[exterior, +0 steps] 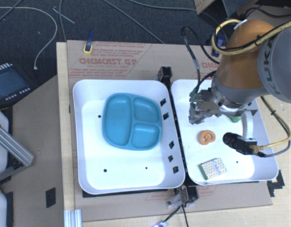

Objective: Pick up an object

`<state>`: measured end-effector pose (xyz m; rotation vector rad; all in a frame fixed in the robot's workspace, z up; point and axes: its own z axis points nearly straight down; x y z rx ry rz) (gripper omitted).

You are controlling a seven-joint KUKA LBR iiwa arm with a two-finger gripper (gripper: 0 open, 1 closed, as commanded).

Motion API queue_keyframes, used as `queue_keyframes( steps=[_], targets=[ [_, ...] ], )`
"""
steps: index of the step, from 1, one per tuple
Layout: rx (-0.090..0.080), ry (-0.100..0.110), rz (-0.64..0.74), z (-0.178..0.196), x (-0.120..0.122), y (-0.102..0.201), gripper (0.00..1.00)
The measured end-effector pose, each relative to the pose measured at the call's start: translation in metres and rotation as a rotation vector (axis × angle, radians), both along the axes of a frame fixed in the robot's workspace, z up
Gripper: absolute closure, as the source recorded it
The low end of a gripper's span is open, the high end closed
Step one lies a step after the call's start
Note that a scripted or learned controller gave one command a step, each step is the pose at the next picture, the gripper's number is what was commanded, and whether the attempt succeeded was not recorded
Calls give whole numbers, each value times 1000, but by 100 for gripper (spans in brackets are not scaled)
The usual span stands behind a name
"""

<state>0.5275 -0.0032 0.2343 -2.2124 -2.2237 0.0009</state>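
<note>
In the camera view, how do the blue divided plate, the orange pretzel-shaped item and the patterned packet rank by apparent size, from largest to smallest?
1. Blue divided plate, by far the largest.
2. Patterned packet.
3. Orange pretzel-shaped item, the smallest, though not much smaller than the packet.

Below me the bench (112,56) is topped with a brown board printed in red lettering. Two shallow white bins rest on it side by side, the left bin (86,141) and the right bin (185,91) touching along their inner edges, black clips along that seam.
</note>
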Motion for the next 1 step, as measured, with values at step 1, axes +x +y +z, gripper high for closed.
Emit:
queue_keyframes(
  steps=[1],
  targets=[
    [0,-4,2,7,-4,60,100]
  ],
)
